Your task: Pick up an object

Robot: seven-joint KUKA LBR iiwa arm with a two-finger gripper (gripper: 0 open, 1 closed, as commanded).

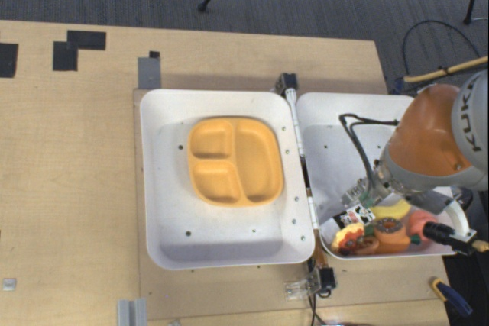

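A pile of small toy items lies along the near edge of the right bin (328, 141): a yellow piece (393, 208), an orange piece with a dark ring on top (390, 237), a pink-red piece (419, 223) and a small red and yellow cluster (348, 231). My gripper (361, 201) is low in the right bin, at the left end of this pile, just above the cluster. The orange wrist band (429, 132) and grey arm hide the bin's right side and part of the pile. Nothing is visibly lifted.
The left bin (164, 187) holds a yellow divided plate (234, 161) in its middle. A metal bar (298, 145) joins the two bins. A black cable (359, 135) runs across the right bin's floor toward the gripper. Wooden bench lies to the left.
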